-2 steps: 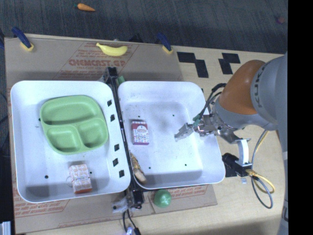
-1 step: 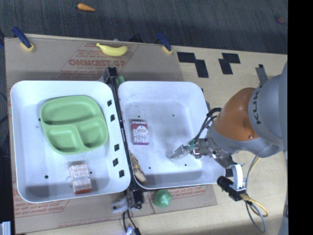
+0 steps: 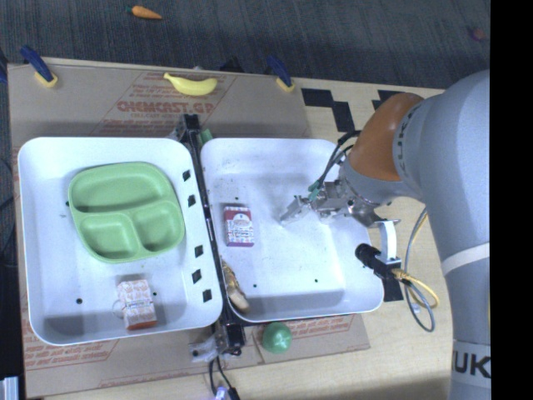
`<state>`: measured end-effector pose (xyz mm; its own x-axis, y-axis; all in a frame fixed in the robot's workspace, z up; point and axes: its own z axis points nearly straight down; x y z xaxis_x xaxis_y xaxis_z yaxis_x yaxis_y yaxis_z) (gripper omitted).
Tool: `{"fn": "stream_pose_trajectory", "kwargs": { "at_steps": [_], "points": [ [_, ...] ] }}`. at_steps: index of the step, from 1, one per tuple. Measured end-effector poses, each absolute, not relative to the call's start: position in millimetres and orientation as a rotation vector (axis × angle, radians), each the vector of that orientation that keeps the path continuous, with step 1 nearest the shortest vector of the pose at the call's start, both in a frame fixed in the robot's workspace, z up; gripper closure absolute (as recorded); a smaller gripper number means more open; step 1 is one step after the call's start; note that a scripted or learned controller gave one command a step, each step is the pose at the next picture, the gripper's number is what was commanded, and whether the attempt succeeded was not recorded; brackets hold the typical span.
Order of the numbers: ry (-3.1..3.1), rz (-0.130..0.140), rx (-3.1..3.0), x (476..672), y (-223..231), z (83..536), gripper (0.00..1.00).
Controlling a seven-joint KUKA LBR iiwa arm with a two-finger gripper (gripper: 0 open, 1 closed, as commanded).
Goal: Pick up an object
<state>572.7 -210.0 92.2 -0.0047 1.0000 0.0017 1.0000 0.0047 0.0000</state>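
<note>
- Robot lab or test cell, not a home.
- Grey industrial arm with orange band, cables trailing by its wrist, reaches over the bench from the right.
- Two white bins side by side, joined by black clips along the shared edge.
- Bins rest on flattened printed cardboard, pinned at the back by blue clamps.
- Props are toy-like: green divided tray, small red packet, another packet, yellow banana, green ball.
- Dark carpet behind the bench; a small orange item lies on it.
- Black-and-white checker marker on the bench top.
</note>
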Motion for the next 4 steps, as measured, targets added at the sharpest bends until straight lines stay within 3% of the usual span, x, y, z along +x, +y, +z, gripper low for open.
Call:
{"fn": "stream_pose_trajectory", "kwargs": {
  "at_steps": [1,2,3,4],
  "points": [
    [-2.227,-0.001,-2.215,597.7,-211,151,0.00],
    [-2.225,0.004,-2.212,523.8,-199,116,0.00],
    [-2.226,0.000,-2.215,635.4,-210,104,0.00],
    [-2.225,0.000,-2.216,549.5,-178,176,0.00]
  ]
}}
